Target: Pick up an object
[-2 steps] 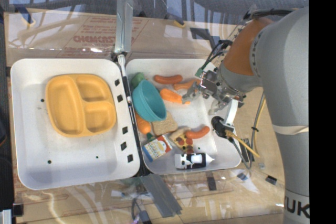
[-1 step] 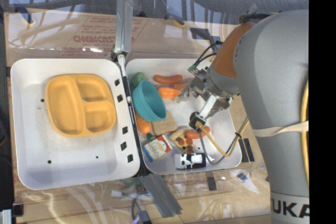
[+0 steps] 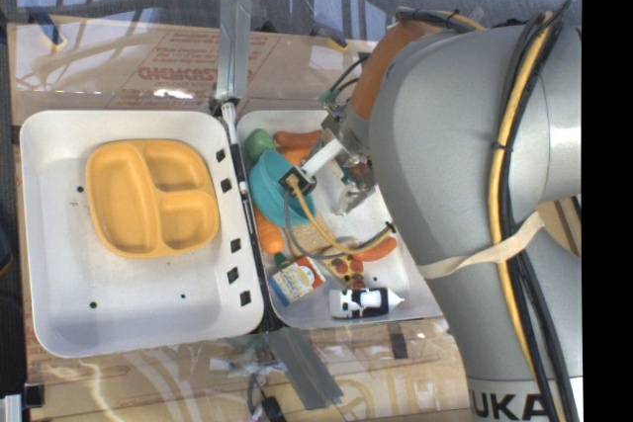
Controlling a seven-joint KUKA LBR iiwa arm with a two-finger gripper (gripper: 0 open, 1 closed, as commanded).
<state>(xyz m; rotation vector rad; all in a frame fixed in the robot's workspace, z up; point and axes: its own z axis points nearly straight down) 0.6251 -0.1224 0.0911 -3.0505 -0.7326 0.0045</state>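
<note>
Seemingly, the gripper (image 3: 341, 175) was lowered into the right bin (image 3: 420, 303) beside the teal bowl (image 3: 269, 188); the jaws' state could not be told. A single exposed object ought to be chosen, clear of the bowl.

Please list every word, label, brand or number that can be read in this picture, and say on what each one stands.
"UKA": the end of a brand name, cut off, on the arm's base.
Red print on the cardboard sheet behind the bins: too blurred to read.
Small carton in the right bin: printing too small to read.
</note>
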